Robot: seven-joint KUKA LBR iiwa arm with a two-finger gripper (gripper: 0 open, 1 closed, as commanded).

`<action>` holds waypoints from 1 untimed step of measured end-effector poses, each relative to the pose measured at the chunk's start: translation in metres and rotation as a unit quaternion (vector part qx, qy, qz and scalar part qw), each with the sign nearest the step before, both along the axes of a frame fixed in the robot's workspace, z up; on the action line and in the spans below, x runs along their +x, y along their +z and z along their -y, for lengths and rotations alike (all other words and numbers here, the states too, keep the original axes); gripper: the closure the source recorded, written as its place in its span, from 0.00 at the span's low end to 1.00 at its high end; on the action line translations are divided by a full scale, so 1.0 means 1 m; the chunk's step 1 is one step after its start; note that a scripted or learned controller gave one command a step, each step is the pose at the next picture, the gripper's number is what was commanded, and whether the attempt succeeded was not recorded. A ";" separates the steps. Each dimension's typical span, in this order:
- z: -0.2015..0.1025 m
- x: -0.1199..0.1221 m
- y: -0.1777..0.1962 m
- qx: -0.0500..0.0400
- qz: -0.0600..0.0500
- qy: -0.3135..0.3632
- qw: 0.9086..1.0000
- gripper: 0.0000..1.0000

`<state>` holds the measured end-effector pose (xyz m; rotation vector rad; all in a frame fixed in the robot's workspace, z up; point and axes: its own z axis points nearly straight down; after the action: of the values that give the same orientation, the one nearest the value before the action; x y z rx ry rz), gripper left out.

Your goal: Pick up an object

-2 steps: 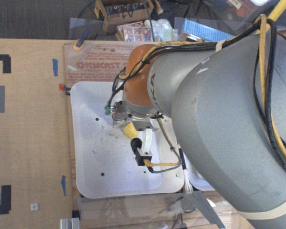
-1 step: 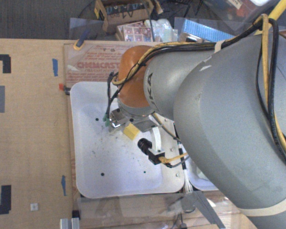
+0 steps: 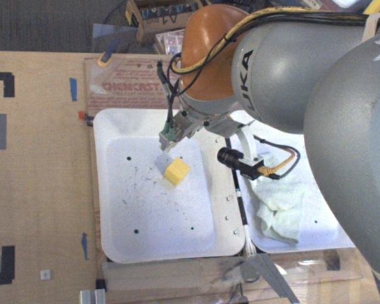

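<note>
Grey arm [image 3: 342,106] looms huge and closest to the lens, sweeping in from 3 o'clock, its orange band [image 3: 206,49] up at 12. Down at the business end, the gripper [image 3: 167,139] hangs over the left bin [image 3: 133,217], near its upper middle; whether its jaws sit wide or narrow, I cannot tell from this angle, and nothing shows in its grasp. Just off the tip at 5 o'clock lies the yellow block [image 3: 176,171], flat on the bin floor and apart from the gripper. Farther out toward 4 o'clock, a crumpled white cloth [image 3: 280,213] rests in the right bin [image 3: 326,233].
</note>
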<state>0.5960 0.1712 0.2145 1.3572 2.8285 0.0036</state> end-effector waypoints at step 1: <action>0.097 -0.012 0.023 0.000 -0.002 0.114 0.993 1.00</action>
<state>0.5836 0.0738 0.2379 1.0269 2.9674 0.0009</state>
